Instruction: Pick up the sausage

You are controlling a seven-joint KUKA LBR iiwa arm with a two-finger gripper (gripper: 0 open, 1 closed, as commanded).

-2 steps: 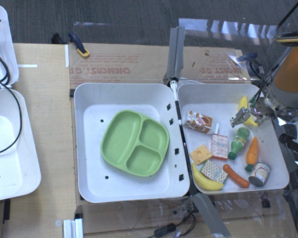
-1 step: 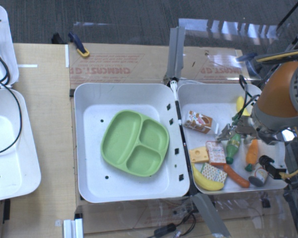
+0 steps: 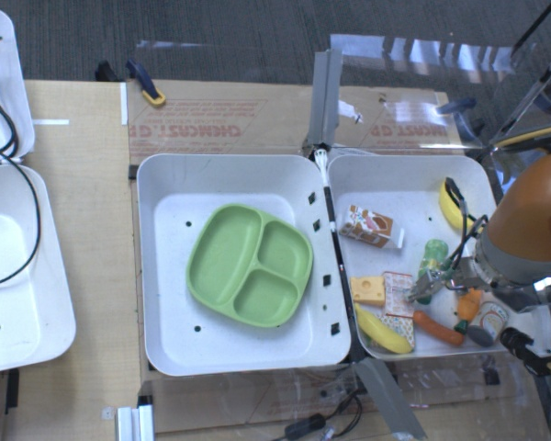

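The sausage (image 3: 438,329), a reddish-orange stick, lies flat near the front edge of the right bin (image 3: 482,177). My gripper (image 3: 429,286) hangs low over the middle of that bin, just above and to the left of the sausage, beside a green bottle (image 3: 434,254) and a red-and-white packet (image 3: 399,294). The grey arm with its orange band (image 3: 533,219) comes in from the right and covers the bin's right side. Nothing can be seen held in the gripper.
The right bin also has a brown-and-white carton (image 3: 372,226), a cheese wedge (image 3: 368,289), a yellow banana (image 3: 386,331) at the front, another banana (image 3: 452,205) at the back, and a small orange item (image 3: 468,303). A green divided plate (image 3: 250,265) lies in the left bin (image 3: 156,246).
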